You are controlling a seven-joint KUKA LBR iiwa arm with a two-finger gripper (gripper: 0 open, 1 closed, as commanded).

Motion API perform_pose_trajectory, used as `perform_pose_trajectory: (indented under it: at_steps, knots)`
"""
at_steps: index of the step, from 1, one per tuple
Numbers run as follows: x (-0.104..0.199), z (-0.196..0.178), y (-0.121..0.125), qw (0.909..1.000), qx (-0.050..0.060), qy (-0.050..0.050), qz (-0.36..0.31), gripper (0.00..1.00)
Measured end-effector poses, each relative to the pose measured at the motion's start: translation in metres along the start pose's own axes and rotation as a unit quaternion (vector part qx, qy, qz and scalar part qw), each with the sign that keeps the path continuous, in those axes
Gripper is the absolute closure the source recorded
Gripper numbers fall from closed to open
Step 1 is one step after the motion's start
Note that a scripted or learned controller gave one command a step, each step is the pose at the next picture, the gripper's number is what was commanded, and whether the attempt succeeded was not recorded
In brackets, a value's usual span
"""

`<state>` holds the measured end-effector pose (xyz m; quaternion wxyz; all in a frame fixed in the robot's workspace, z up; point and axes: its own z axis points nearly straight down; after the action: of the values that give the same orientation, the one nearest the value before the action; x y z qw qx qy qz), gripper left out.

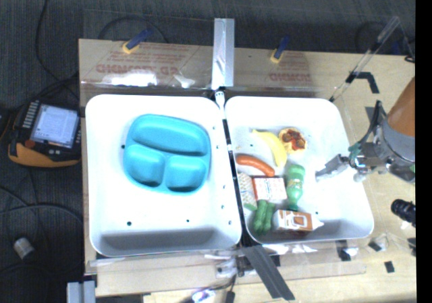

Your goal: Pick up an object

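End effector (335,165) hovers over right bin (337,119).

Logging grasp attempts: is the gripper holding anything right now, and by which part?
Nothing is held. The gripper hovers at the right bin's right side, apart from the toy food, nothing between its fingers.

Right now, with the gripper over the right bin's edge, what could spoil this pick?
1. The toy foods sit packed together: the orange sausage, yellow banana and green bottle touch or overlap, so a grab may nudge neighbours.
2. The gripper hangs beside the pile, not above any item.
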<state>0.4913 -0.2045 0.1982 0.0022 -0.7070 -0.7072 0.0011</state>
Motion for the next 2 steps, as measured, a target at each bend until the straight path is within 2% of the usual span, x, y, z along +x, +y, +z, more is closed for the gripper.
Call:
perform_pose_trajectory:
  at_steps: [1,2]
  knots:
    - [0.047,0.037,0.024,0.9939,0.000,0.000,-0.111,0.00]
    - [0.055,0.023,0.083,0.9886,-0.001,0.000,-0.150,0.00]
